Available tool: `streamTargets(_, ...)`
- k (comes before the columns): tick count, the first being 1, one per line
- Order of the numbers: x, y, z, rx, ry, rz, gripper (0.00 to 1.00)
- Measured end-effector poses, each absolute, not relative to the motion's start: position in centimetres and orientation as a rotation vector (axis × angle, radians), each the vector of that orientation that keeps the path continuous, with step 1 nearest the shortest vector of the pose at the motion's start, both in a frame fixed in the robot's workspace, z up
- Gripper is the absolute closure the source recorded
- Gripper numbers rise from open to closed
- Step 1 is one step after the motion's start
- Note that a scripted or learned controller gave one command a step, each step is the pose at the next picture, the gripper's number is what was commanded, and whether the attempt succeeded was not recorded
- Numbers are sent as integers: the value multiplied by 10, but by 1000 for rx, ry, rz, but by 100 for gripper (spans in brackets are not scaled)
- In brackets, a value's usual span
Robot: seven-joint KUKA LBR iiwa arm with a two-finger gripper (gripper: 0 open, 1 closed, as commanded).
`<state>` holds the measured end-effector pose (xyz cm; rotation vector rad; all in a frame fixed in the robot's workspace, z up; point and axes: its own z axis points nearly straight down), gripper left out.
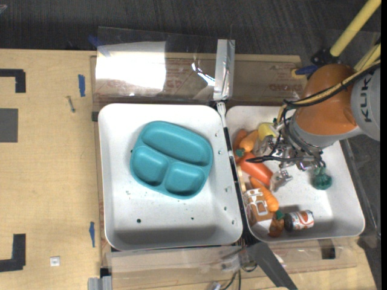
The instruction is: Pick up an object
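A teal tray (171, 157) is lying in the left bin (115, 162). In the right bin (344, 210), toys (257, 171) are crowding the left wall, a can (299, 220) lying below. The end effector (289, 156) is hanging over them; its grip is impossible to read from here.

A pile of small toy foods is lying along the left wall of the right bin (354, 207). An orange carrot-like piece (259, 171) is resting slantwise near the middle of that wall, with a yellow piece (265, 130) and an orange one (247, 141) seen toward the far left corner. A small red-and-white can (300, 220) is lying on its side by the near edge. A green piece (321, 180) is sitting apart toward the right wall.
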<state>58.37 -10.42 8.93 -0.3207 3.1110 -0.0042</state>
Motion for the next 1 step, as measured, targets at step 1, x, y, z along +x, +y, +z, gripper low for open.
streamTargets(1, 571, -115, 89, -264, 3119, 0, 0)
